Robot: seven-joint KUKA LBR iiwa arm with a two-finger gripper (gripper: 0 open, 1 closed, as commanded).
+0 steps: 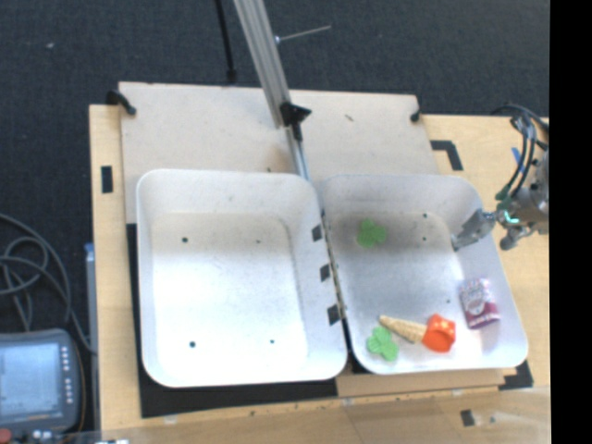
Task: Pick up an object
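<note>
At the far left, at about 8 o'clock in the view, a grey handheld screen unit [35,377] sits off the bench corner with dark cables [32,257] looping above it; nothing on its face can be read. Next comes the left bin [157,202], a shallow white tray with a few dark specks on its floor. A slanted metal rail [264,54] runs down from 12 o'clock to the seam between the two bins, ending at a small black clamp [294,114].

The right bin [407,192] holds every loose piece. A green clover-shaped piece [372,233] lies toward 11 o'clock of this bin's floor, well apart from the rest. A second green clover piece [382,343] lies at 7 o'clock, just beside the pointed end of a tan cone [400,327]. The cone's wide end touches an orange block [439,333] at about 6 o'clock. A purple and white packet [478,303] lies at 4 o'clock near the right wall; it carries print, but too small and blurred to read.

At 3 o'clock of the view the gripper [490,229] reaches over the right bin's upper right rim, with cables bunched above it. Two grey fingers [465,230] show spread apart, one over the bin and one outside the rim, with nothing seen between them and none of the pieces touching them.
</note>
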